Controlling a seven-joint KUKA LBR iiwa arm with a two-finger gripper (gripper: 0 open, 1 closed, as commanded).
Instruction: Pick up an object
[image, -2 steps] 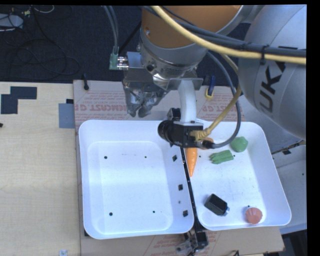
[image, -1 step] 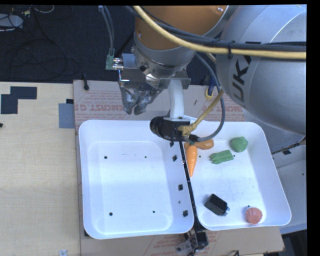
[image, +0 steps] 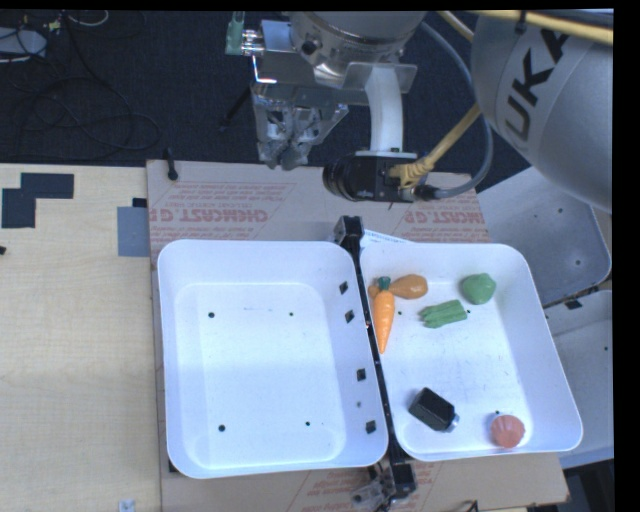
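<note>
1. Camera view, arm: the grey arm (image: 545, 85) enters from the upper right and ends above the far edge of the bench, clear of both bins.
2. Camera view, gripper (image: 290, 150): it hangs over the dark floor just beyond the cardboard sheet (image: 250, 205), above the far side of the left bin (image: 185, 300). Nothing sits between its fingers. Whether they stand apart or together cannot be told from this angle.
3. Camera view, right bin (image: 545, 345): all the objects lie here.
   - An orange carrot (image: 382, 315) lies along the left wall, its green top pointing to the far side.
   - An orange rounded piece (image: 408, 287) lies just beside the carrot's top.
   - A green elongated piece (image: 443, 314) lies near the bin's middle.
   - A green rounded piece (image: 478, 288) lies near the far right corner.
   - A black block (image: 433, 409) lies toward the near side.
   - A reddish round piece (image: 507, 430) lies in the near right corner.
4. Camera view, divider: a black clip strip (image: 365, 330) runs between the two bins.
</note>
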